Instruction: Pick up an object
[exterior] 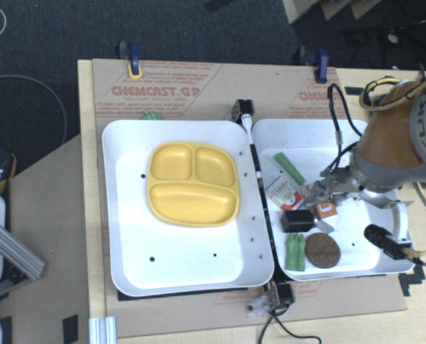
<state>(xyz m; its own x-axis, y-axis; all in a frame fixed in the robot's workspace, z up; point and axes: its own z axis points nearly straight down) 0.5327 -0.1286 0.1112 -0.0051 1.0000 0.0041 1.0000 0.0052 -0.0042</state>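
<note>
My gripper (317, 193) is low over the middle of the right bin (356, 131), with the arm coming in from the right. Several small things lie close around it: a small orange-red piece (326, 208) just below it, a white packet with red print (280, 189) to its left, and a black block (297, 221) below and to its left. A green stick (290, 168) lies slantwise further back. At the front of the bin are a brown round disc (322, 250) and a green ridged piece (294, 252). Nothing shows as held.
The left bin (127, 228) holds a yellow divided plate (193, 183) in its back half. The raised rims where the two bins meet (259, 192) run just left of the packet. Blue clamps (133, 56) hold the board's back edge.
</note>
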